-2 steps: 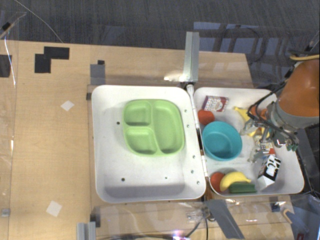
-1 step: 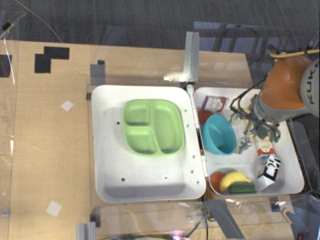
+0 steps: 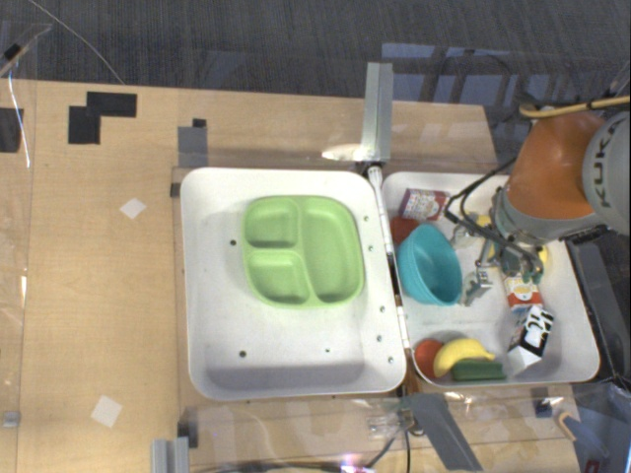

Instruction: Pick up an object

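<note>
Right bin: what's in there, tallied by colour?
Blue: 1, the bowl
Red: 2, tomato-like fruit and packet
Yellow: 1, banana
Green: 1, dark green item
Black and white: 1, carton
Total: 6, plus a small item under the hand I can't identify.

Wooden bench [image 3: 89, 294], seemingly dark carpet [image 3: 246, 28]

Arm reaching in from the right

The grey arm [image 3: 567, 180], orange-banded above the wrist, bends downward; its gripper [image 3: 483, 286] hangs low, pointing down, with the metal fingers too small to read.
</note>
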Controlling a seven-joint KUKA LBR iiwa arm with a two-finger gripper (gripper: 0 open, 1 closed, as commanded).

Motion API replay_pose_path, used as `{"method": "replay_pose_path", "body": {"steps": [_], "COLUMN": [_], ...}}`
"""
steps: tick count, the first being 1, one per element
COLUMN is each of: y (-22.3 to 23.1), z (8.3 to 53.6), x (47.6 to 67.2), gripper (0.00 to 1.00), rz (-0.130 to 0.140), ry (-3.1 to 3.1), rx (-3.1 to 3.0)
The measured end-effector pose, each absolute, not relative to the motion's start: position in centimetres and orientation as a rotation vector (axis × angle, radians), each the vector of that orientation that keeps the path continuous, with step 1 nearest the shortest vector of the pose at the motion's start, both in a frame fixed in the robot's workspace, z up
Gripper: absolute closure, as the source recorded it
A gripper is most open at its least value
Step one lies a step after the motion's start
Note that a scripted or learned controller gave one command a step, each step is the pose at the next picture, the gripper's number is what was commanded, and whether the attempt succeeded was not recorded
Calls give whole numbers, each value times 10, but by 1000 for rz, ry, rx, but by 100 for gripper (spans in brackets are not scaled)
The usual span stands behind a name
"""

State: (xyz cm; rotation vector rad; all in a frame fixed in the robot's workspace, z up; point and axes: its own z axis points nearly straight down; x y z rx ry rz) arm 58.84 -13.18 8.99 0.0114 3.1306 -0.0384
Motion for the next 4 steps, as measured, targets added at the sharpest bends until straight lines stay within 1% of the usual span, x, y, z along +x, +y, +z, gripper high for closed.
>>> {"method": "replay_pose_path", "body": {"steps": [1,2,3,4], "y": [-89,-83,-138,-153], "z": [90,89,160,94], "x": [598,649,667,603], "gripper": [0,0,0,0], "rz": [-16,-6,-8,-2], "ry": [3119,3119,3117,3118], "rx": [-216,-242,-187,-345]}}
